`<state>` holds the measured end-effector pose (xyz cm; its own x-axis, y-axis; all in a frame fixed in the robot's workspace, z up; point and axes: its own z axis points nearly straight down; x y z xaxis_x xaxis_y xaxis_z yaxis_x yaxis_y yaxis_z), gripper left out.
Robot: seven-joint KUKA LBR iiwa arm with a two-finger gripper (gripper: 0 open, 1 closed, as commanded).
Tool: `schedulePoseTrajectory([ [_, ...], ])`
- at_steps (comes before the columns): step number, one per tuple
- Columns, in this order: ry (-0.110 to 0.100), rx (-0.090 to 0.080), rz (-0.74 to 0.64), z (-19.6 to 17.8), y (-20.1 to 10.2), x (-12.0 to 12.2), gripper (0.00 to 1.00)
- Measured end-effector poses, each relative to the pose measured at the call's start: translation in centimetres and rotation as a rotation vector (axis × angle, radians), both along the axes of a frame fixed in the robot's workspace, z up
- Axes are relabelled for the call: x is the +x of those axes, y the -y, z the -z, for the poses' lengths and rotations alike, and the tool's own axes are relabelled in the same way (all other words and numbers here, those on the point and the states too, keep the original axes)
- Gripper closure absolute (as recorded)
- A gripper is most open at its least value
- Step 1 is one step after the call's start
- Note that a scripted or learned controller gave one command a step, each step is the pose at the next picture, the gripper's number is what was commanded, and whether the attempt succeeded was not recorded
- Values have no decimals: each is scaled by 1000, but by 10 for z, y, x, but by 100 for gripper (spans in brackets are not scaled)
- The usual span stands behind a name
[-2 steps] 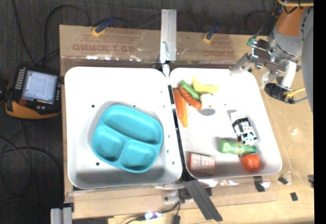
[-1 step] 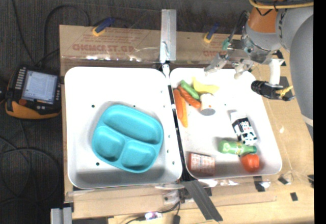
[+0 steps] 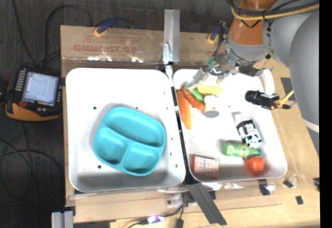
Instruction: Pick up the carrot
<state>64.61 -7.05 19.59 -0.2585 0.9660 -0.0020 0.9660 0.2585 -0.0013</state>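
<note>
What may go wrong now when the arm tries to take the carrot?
The carrot lies against the right bin's left wall, so one finger of the tool may strike the wall. A second orange vegetable and a yellow item lie close, so the tool might take those instead.

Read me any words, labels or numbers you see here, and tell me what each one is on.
Reddish print on the cardboard sheet behind the bins: too blurred to read.
Screen of the handheld controller: text too small to read.
Label on the small can: blurred, unreadable.
Black-and-white carton: nothing legible.
</note>
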Motion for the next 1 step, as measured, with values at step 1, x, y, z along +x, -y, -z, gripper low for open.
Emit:
schedulePoseTrajectory([
  [1, 4, 0, -108, 80, 27, -28, 0],
])
